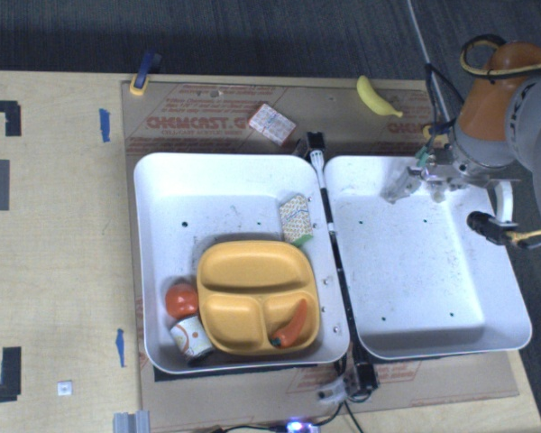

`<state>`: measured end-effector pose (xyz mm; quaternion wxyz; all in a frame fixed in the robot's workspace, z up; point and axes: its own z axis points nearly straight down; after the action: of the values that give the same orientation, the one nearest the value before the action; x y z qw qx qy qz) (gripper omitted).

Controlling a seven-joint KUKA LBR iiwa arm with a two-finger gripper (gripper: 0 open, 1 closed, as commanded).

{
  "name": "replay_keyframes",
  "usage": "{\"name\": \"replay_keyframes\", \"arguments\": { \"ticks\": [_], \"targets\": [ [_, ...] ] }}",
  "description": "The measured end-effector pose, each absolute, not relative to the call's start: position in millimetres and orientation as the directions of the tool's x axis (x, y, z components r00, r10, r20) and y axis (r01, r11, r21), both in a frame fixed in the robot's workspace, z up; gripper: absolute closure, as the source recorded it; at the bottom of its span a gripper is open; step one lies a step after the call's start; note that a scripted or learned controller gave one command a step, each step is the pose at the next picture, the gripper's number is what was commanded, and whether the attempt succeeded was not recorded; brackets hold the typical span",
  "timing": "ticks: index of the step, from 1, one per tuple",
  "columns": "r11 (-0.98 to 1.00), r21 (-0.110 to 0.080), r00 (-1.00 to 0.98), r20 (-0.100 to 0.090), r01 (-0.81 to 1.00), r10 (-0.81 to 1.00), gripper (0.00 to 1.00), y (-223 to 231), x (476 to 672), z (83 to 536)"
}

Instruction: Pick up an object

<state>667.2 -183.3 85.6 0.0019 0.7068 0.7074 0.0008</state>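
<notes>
Two white bins sit side by side on the bench: the left bin [162,197] holds every loose object, while the right bin [433,278] shows bare floor. In the left bin there is one yellow divided tray [252,282] toward six o'clock, with one orange-red piece [291,326] lying in its compartment at about five o'clock. One red-orange round object [181,299] touches the tray's nine o'clock edge, and one small white-and-orange cup-like item [191,336] lies just below it at seven o'clock, partly tucked under the tray's rim. One patterned packet [295,216] leans near the bin's wall at two o'clock of the tray. Outside the bins, on the brown board at twelve o'clock, lie one banana [377,97] and one small patterned packet [271,123]. The gripper [415,180] hangs at the right bin's twelve o'clock rim, well apart from all these objects; its metal parts blur together against the white, so whether the pincer is released or clenched cannot be told, and nothing is seen gripped in it. The arm is cut off at the picture's three o'clock edge.
</notes>
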Motion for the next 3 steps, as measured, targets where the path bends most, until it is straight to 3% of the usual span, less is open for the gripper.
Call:
{"name": "replay_keyframes", "arguments": {
  "ticks": [1, 2, 3],
  "targets": [
    [0.002, 0.008, -0.002, -0.004, 1.0, 1.0, 1.0, -182.9, 668.4, 96.6],
    [0.002, 0.0, -0.002, 0.001, 1.0, 1.0, 1.0, -112.7, 652.3, 146.5],
    [0.002, -0.002, -0.002, 0.001, 1.0, 1.0, 1.0, -31.4, 596.2, 185.0]
  ]
}}
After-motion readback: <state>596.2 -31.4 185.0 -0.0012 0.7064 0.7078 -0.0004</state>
